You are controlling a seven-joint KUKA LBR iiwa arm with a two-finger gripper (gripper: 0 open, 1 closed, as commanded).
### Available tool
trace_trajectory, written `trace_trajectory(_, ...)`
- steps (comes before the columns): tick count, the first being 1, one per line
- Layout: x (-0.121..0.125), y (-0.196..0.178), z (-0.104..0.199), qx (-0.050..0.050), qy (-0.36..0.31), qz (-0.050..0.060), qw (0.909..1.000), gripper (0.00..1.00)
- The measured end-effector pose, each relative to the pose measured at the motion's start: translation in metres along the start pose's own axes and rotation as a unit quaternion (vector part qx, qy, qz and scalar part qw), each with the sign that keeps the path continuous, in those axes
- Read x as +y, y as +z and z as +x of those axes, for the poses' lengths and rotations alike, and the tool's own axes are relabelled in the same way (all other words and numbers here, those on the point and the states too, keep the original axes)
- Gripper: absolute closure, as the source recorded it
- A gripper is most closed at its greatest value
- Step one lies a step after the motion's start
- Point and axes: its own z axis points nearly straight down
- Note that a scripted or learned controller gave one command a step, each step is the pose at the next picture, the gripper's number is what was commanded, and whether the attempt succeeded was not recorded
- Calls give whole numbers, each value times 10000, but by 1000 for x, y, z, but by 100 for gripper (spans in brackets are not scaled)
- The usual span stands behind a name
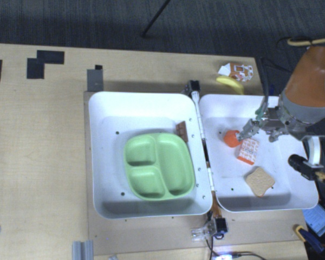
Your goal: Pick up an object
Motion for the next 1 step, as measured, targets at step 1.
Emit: trace_trajectory(1, 38, 90, 1, -14, 4, -51, 10000, 0)
